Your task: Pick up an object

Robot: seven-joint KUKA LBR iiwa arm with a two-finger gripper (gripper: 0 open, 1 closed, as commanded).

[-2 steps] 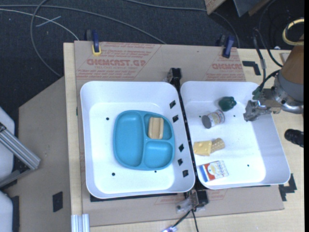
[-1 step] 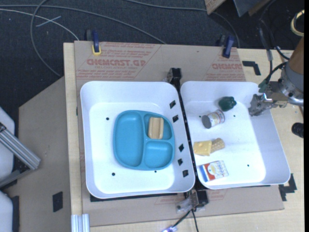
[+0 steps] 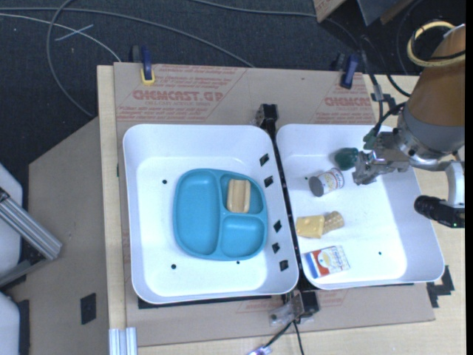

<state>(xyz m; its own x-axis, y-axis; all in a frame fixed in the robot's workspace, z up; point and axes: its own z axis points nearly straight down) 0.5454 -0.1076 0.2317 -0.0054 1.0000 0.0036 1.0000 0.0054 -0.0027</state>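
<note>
The arm came in from the right edge of the camera view, its orange band high at the upper right and the grey wrist below it bent toward the centre, so that the gripper (image 3: 366, 170) hung low over the upper part of the right bin (image 3: 414, 265). Whether it was released or clenched could not be told from this slanted look down, and nothing could be seen grasped in it. Just to the gripper's left, and a little above it, a dark green object (image 3: 346, 157) lay close against the tool, though contact could not be confirmed. Further left and slightly below sat a small grey can (image 3: 326, 183) with a pale label, lying on its side. Below the gripper and to its left rested a tan, lumpy object (image 3: 320, 225), and lower still, near the bin's front rim, a flat white packet (image 3: 328, 261) printed in red and blue. All four lay in the same bin as the gripper. Well to the gripper's left, across the black clips that joined the two bins, the left bin (image 3: 148, 198) held a blue divided tray (image 3: 199, 213), and a tan block (image 3: 238, 195) stood in the tray's upper right compartment. Both bins sat on a brown board (image 3: 185, 87) with red lettering.
</note>
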